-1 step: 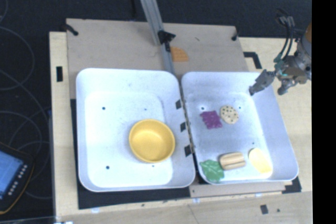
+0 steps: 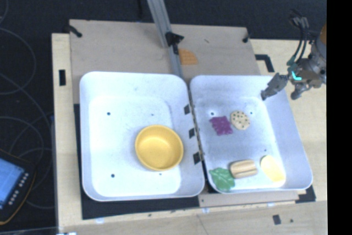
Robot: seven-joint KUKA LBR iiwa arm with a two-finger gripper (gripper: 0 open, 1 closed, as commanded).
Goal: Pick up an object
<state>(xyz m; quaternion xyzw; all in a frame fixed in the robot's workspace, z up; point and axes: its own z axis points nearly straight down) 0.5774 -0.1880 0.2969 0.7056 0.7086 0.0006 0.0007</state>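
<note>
Jaws (image 2: 284,87) spread wide, empty, above right bin's (image 2: 286,118) rim

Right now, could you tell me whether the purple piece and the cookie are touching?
Apart. The camera view shows a strip of white bin floor between the purple piece and the cookie.

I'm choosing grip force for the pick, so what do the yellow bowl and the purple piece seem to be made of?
Yellow bowl: likely hard plastic, smooth and slightly glossy, judging by its even colour and soft sheen on the rim. Purple piece: looks matte and bumpy, possibly moulded plastic or rubber toy grapes; too small to tell which.
</note>
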